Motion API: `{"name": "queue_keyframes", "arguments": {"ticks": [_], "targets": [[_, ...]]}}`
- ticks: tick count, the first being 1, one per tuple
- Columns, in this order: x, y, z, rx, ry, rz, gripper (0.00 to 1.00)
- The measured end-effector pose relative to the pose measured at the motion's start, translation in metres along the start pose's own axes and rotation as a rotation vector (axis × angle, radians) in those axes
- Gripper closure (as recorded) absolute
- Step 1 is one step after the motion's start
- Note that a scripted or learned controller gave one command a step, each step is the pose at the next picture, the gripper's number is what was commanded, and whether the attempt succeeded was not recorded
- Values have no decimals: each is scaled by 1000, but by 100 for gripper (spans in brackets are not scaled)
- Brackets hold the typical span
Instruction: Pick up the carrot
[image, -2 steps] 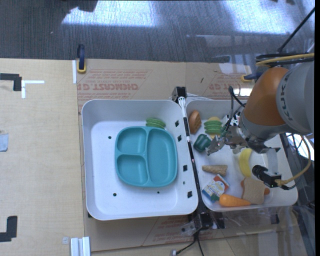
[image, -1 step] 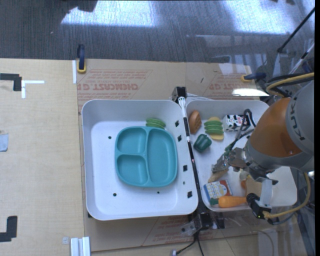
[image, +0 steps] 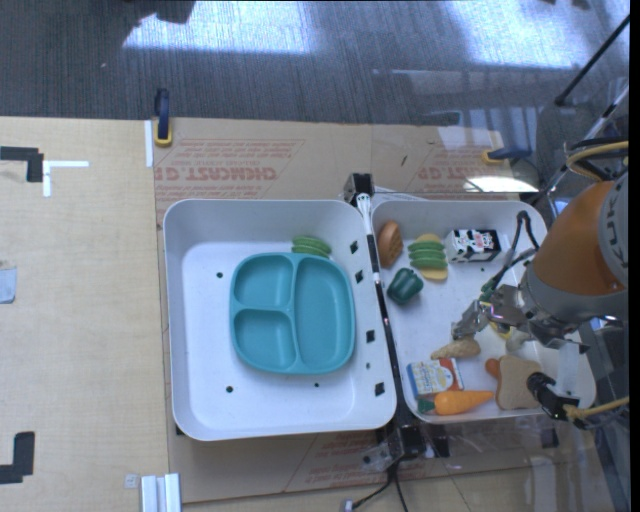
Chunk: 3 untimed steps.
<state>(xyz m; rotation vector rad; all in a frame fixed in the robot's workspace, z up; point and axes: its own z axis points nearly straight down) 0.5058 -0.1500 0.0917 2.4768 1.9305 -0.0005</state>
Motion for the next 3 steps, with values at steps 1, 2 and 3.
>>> {"name": "queue_keyframes", "arguments": {"ticks": [1,2,3], "targets": [[63,16,1,4,0,14,0],[44,55,-48,3,-1,22,0],[47,-28,1,6,1,-45,0]]}}
